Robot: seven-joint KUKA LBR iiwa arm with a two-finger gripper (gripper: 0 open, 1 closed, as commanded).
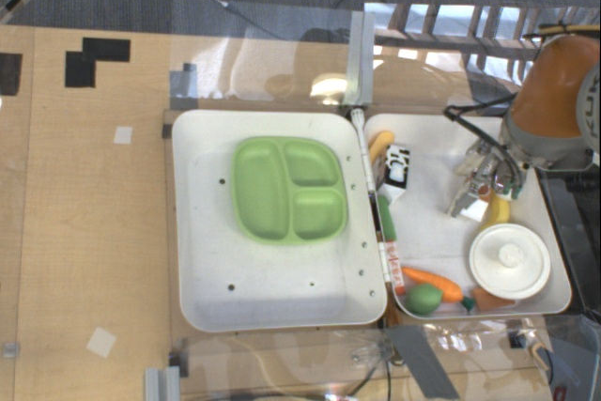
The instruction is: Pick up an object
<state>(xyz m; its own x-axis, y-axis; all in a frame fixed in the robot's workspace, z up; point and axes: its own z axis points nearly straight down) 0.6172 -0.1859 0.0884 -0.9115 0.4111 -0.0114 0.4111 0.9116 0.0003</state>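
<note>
The right bin [441,131] holds everything within reach. The gripper [472,192] hangs low at its right side, fingers spread and holding nothing. Just beside it, toward the bin's outer wall, lies a small yellow banana-like piece [497,208] (partly tucked behind the white round container [509,260]), its long axis seemingly running toward the bin's near edge.

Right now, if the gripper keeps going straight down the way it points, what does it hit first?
Most likely the bare floor of the right bin, beside the yellow object. The gripper seems to hover over that spot, though depth is hard to judge.
</note>
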